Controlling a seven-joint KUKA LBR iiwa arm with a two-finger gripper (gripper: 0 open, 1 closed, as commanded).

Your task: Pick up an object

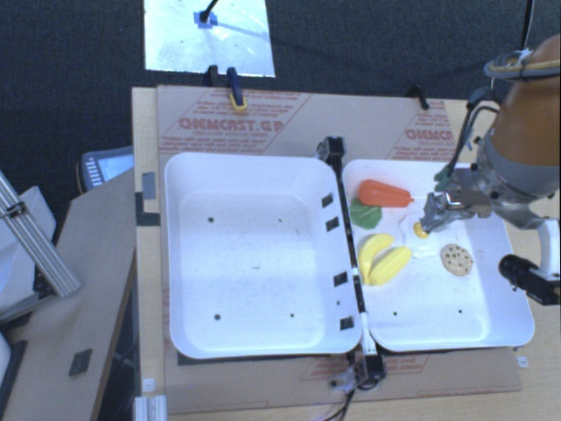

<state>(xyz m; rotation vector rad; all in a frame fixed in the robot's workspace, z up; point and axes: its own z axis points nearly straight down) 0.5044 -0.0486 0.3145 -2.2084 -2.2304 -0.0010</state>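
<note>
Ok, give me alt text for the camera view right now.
The tool hangs low over the right bin, close to a small yellow piece, among an orange carrot, green item, bananas and cookie. The left bin sits alongside.

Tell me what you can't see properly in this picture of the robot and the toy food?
- Gripper: its tip is small and blurred in the camera view, so whether it holds the little yellow thing is unclear.
- Green toy: the orange carrot covers its top.
- Arm: cut off by the right edge.
- Cookie: too small to show detail.
</note>
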